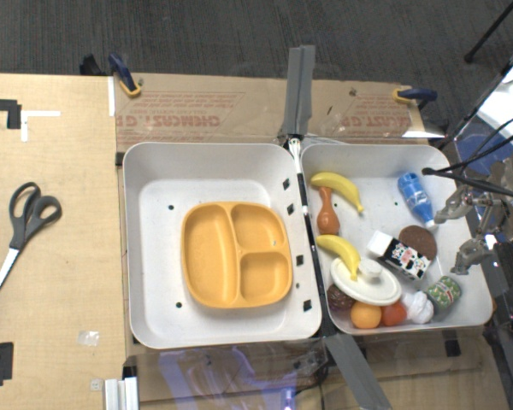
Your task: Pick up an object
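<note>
The gripper (pixel 472 229) hangs over the right bin's (pixel 372 156) right edge, fingers apart and holding nothing; bananas (pixel 338 188), a blue bottle (pixel 415 196), a milk carton (pixel 400 254) and a white plate (pixel 365 282) crowd that bin; an orange tray (pixel 237 253) fills the left bin's (pixel 145 229) middle.

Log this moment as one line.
gripper: at right bin right rim, holding nothing | tray: left bin

arm: reaches in from the right edge, mostly cut off by the frame | tool (pixel 463 229): metal fingers at about mid-height on the right, pointing left | fingers: two prongs, one above the other, apart with a gap, nothing between them
</note>
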Controlling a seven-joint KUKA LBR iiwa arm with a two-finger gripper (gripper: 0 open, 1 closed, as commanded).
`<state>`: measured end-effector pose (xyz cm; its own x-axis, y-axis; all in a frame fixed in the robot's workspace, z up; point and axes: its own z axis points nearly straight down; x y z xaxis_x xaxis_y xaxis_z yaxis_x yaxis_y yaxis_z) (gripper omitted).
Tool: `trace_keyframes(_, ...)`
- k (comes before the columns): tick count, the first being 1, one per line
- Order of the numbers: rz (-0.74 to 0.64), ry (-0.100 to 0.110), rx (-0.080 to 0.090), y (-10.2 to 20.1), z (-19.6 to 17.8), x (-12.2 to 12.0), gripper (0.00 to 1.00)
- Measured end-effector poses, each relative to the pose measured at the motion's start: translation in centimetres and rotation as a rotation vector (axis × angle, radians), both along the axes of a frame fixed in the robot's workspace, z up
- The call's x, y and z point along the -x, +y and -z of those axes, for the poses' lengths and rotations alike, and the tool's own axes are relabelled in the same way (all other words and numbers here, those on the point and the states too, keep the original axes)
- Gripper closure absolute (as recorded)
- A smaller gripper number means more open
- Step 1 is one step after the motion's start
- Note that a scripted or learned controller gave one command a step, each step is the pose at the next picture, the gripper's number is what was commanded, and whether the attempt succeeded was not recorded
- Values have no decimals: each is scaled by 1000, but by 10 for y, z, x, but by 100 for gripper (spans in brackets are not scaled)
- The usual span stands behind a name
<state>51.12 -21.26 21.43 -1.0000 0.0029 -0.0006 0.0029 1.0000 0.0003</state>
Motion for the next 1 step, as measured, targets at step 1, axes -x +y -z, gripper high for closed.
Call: trace_keyframes(1, 50, -9, 2, -8, 118, 6, 0)
